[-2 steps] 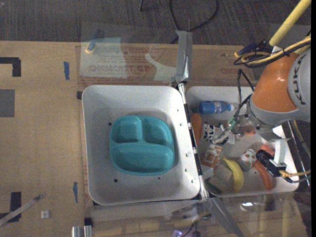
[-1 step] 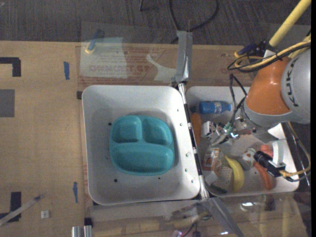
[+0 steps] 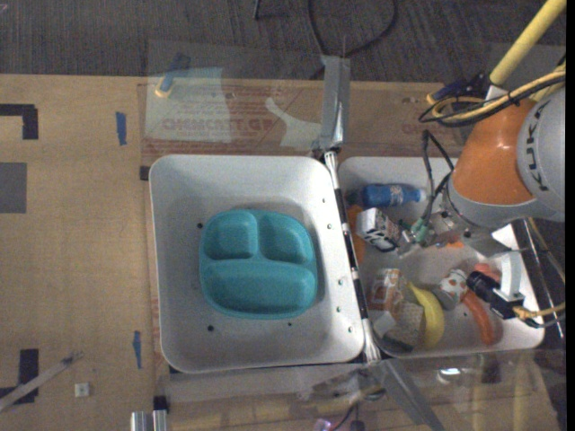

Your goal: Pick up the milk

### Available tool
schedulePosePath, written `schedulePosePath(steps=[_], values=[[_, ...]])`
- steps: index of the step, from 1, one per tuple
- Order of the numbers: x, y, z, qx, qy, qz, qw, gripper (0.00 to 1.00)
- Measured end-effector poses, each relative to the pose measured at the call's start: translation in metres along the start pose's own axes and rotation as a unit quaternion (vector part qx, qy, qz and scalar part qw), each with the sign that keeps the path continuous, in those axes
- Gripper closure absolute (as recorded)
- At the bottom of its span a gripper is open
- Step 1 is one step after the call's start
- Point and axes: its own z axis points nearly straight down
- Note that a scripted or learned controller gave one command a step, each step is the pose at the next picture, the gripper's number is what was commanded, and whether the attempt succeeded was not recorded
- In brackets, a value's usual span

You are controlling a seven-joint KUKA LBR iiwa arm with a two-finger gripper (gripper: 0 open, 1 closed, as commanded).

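The bench (image 3: 72, 241) is the largest surface, brown, with strips of black and blue tape on its left part. Two shallow white bins stand on it side by side.

The left bin (image 3: 180, 330) holds one item: a teal divided plate (image 3: 259, 263) with three compartments, lying flat near the bin's centre.

The right bin (image 3: 395, 171) is partly covered by the arm (image 3: 508, 164), which enters from the right. Its orange band sits above the wrist, over the bin's upper right part. Yellow and black cables run along the arm.

The gripper (image 3: 420, 233) is low over the middle of the right bin. Its fingers cannot be made out clearly, so whether they are spread or closed cannot be told. Nothing is seen between them.

Contents of the right bin, in descending size:
- A blue bottle (image 3: 392, 193) lies on its side along the far wall.
- A banana (image 3: 429, 312) lies near the front wall.
- The milk (image 3: 379, 229), a small white carton with dark patches, lies just left of the gripper, near the bin's left wall. Whether the gripper touches it cannot be told.
- An orange item (image 3: 485, 323) lies at the front right.
- A small tan packet (image 3: 388, 288) lies just left of the banana.
- A small white cup-like item (image 3: 453, 287) lies just right of the banana.
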Motion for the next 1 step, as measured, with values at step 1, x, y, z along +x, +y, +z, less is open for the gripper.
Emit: schedulePosePath(steps=[1], values=[[-0.0926,0.0093,0.0077,0.0,-0.001,-0.065,0.9979,1.0]])
